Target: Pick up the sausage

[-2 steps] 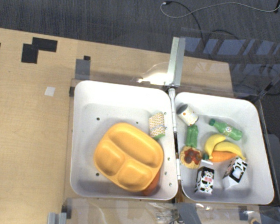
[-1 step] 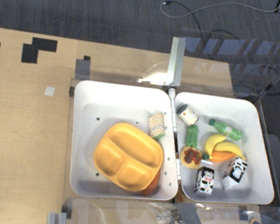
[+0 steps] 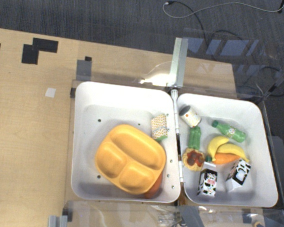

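end effector: grip state cannot be told from this view, nor anything held or touched; sausage: cannot single it out for sure; likeliest is the reddish-orange piece (image 3: pixel 154 187) poking out from under the front right edge of the yellow compartment tray (image 3: pixel 130 158) in the left bin (image 3: pixel 88 130), mostly hidden by the tray, shape not readable; tray lies tilted, taking up most of that bin's floor; patterned packet (image 3: pixel 158 126) just beyond the tray's far right corner, near the divider.

right bin (image 3: pixel 258 146) is cluttered; white cylinder with dark end (image 3: pixel 190 116) at far left; green bottle (image 3: pixel 229 130) lying on its side; banana (image 3: pixel 220 144) touching an orange piece (image 3: pixel 230 157) that it partly overlaps; green stalk-like item (image 3: pixel 194 138) running down to a red-and-yellow item (image 3: pixel 194 159), too small to identify; two cow-print cartons, one (image 3: pixel 208 182) near the front wall, the other (image 3: pixel 238 172) beside the orange piece; both bins sit on the worktop (image 3: pixel 24 139); cable (image 3: pixel 192 10) on the dark floor behind.
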Action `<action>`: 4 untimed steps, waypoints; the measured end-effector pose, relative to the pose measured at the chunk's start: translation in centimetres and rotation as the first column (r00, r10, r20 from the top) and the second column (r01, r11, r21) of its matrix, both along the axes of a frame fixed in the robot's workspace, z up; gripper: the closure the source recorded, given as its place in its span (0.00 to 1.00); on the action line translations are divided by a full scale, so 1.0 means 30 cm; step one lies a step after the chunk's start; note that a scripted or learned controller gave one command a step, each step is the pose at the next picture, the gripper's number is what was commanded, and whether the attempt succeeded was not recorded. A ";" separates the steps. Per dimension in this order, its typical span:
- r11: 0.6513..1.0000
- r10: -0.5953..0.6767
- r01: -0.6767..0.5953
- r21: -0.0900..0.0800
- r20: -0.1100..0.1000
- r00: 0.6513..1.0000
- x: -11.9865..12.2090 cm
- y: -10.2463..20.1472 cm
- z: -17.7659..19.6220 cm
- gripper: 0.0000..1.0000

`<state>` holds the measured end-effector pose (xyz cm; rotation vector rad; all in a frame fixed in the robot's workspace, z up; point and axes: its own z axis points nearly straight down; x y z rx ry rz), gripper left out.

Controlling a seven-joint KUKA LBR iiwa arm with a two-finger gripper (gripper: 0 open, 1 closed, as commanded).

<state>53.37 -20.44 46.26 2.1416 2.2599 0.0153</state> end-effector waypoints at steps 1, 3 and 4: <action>1.000 0.007 -0.007 -0.004 0.009 1.000 0.006 0.003 0.042 1.00; 1.000 0.023 -0.022 -0.014 0.027 0.999 0.017 0.008 0.127 1.00; 0.999 0.030 -0.030 -0.019 0.036 0.999 0.022 0.011 0.170 1.00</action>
